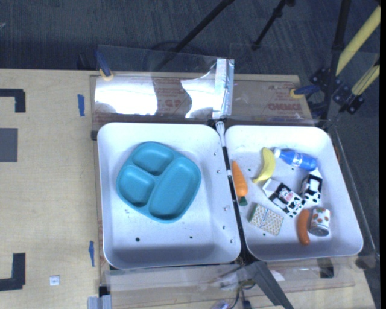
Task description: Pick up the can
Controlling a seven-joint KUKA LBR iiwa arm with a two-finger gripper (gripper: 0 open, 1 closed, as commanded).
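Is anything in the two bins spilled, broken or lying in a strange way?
Nothing looks spilled or broken. The can lies on its side near the front of the right bin, touching an orange sausage-shaped toy. The blue plate sits flat in the left bin.

1. Small white can with printed label [320, 221], lying in right white bin [350, 199]: print too small and blurred to read.
2. Orange sausage-shaped toy [303, 226] touching can; far side of can partly masked by it.
3. Black-and-white patterned objects [300, 194] mid-bin: overlapping, shapes not separable.
4. Clear reflective plastic sheet [163, 90] behind bins: glare hides the surface beneath.
5. Dark tripod legs [283, 18] cut off at top edge.
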